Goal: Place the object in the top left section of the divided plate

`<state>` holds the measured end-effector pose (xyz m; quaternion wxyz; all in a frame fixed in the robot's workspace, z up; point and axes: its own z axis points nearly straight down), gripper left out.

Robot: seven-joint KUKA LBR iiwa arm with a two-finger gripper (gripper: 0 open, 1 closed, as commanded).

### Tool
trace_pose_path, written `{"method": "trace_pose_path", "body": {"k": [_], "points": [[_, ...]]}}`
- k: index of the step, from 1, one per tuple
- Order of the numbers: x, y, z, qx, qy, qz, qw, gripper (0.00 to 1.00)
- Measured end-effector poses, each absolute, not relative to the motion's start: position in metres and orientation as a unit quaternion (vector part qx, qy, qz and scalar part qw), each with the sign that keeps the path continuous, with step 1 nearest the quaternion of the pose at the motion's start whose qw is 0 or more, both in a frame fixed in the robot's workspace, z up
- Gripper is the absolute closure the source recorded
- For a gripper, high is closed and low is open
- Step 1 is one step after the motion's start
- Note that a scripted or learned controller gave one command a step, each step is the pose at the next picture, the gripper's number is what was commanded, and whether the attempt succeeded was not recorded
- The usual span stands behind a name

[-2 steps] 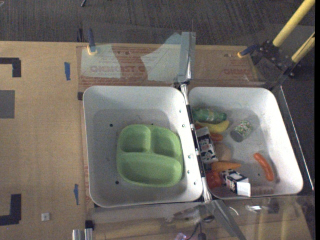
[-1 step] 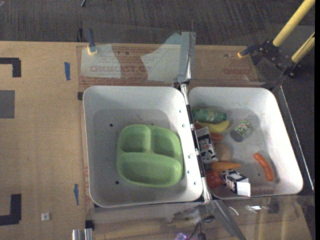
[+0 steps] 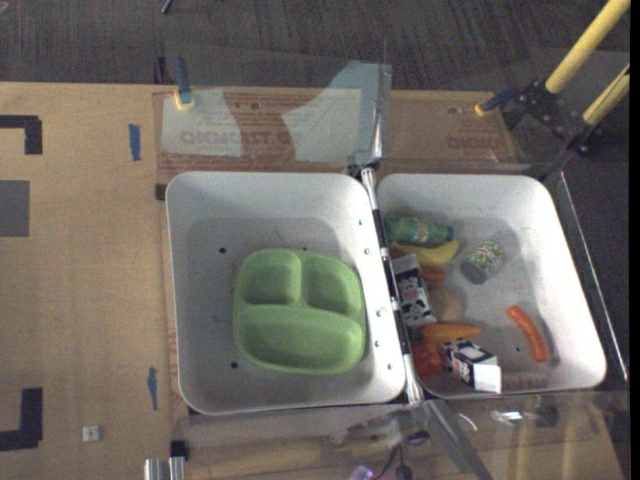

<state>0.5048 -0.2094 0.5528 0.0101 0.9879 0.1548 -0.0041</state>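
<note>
Two shallow white bins sit side by side on the bench [image 3: 80, 298], their inner rims touching down the middle. In the left bin [image 3: 190, 208] a green divided plate [image 3: 298, 311] lies flat, a little toward the bin's right wall and near its front edge; it has two smaller sections along its far side and one long section along its near side, and all three show bare green. The right bin [image 3: 545, 218] holds the loose things. Near its far-left corner, close to the shared rim, lies a green bottle-like item [image 3: 420, 231], with a yellow banana [image 3: 437, 252] just beside it on the near side. Toward the bin's middle a small can with a green and white label [image 3: 483, 260] lies tilted. Against the left wall stands a small black-and-white carton [image 3: 412, 293]. Closer to the front edge an orange carrot [image 3: 450, 332] lies across, and just in front of it a second small carton [image 3: 473, 364] with white and dark faces sits at the front-left corner, with something red [image 3: 428, 358] pressed beside it. Toward the right wall an orange-red sausage-shaped piece [image 3: 529, 333] lies at a slant, well apart from the rest. I cannot tell the state of the arm's end effector, nor which of these pieces is the object meant for the plate. Beyond the bench's far-right corner, yellow poles [image 3: 590, 38] slant over the floor.
</note>
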Motion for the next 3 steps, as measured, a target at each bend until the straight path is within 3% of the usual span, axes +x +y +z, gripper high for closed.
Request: {"method": "trace_pose_path", "body": {"k": [3], "points": [[0.51,-0.205,0.583,0.987,0.161,-0.0038,0.013,1.0]]}}
